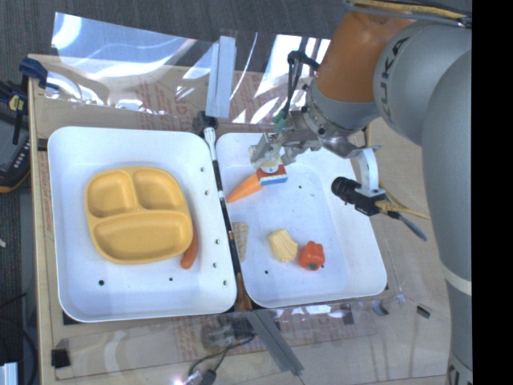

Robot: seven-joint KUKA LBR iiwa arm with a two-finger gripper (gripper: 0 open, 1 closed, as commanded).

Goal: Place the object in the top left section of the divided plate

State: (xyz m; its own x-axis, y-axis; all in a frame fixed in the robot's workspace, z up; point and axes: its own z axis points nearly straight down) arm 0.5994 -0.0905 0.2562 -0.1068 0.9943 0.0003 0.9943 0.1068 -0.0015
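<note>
Right bin [365, 283], near edge: pepper [312, 254], corn [280, 245]. Further: carrot [245, 187], small block [273, 175] under claw [270, 158]; claw state unclear. Left bin: yellow plate [138, 213]. Best: confirm grip, lift straight, clear divider.

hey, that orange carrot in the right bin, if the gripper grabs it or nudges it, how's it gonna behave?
The carrot tapers to a point, so it would probably roll in an arc if pushed. It looks like smooth toy plastic, likely light, stiff and somewhat slippery. Gripping near its thicker end, by the gripper, seems safer.
</note>
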